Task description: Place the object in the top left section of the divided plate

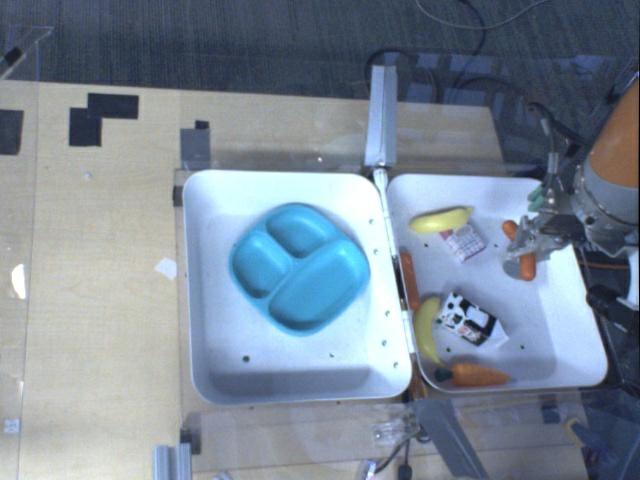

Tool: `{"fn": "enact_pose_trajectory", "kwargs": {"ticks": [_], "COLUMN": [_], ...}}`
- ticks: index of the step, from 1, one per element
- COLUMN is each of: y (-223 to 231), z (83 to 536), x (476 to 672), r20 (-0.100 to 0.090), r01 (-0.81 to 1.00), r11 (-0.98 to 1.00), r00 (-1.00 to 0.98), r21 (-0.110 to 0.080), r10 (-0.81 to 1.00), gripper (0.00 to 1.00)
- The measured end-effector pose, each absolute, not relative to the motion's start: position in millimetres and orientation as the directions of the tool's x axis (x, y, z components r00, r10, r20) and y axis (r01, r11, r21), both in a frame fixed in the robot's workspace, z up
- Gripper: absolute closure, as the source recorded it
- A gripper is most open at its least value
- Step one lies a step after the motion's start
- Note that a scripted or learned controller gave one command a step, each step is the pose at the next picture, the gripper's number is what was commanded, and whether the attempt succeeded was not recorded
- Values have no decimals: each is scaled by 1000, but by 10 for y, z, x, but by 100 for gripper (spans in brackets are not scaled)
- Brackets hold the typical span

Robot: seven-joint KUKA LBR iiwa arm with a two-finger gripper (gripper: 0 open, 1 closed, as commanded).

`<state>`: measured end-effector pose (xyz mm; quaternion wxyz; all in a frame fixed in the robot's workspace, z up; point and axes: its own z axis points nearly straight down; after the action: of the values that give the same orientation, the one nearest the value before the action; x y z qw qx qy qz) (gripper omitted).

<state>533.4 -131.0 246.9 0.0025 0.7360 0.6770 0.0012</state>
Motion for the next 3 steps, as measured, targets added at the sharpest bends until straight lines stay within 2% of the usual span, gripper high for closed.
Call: {"fn": "enact_pose_trajectory", "kwargs": {"ticks": [1,2,3], "y": [-1066,-580,-454], "z": [1706,2413,1857], "x": [4878,4887,4876], "r20": [-1,-2,0], "r01": [996,973,950], "r11": [86,232,311], "r00": [-86,-232,-311], "r21": [4,7,2], "r10": [996,973,950], "gripper": [100,100,100]}}
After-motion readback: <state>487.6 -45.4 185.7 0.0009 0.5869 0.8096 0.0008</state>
